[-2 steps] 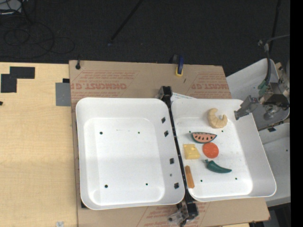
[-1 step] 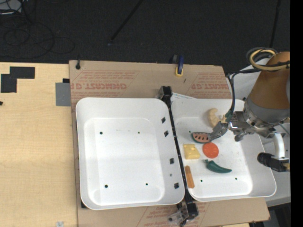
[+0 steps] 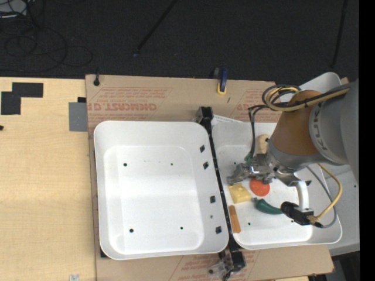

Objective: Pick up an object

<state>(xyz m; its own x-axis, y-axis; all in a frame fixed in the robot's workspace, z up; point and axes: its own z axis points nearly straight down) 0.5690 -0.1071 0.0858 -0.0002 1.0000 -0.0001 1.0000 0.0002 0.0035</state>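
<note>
Where the arm (image 3: pixel 304 127) reaches in from the right, the gripper (image 3: pixel 251 170) hangs low in the right bin (image 3: pixel 293 239) — grip state cannot be told | red object (image 3: pixel 260 187) just below it, pale yellow block (image 3: pixel 238 192) beside, green piece (image 3: pixel 266 206) and orange stick (image 3: pixel 234 218) near | left bin (image 3: pixel 117 239) alongside.

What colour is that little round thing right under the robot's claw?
Red-orange: the round object in the right bin, seen in the camera view.
</note>
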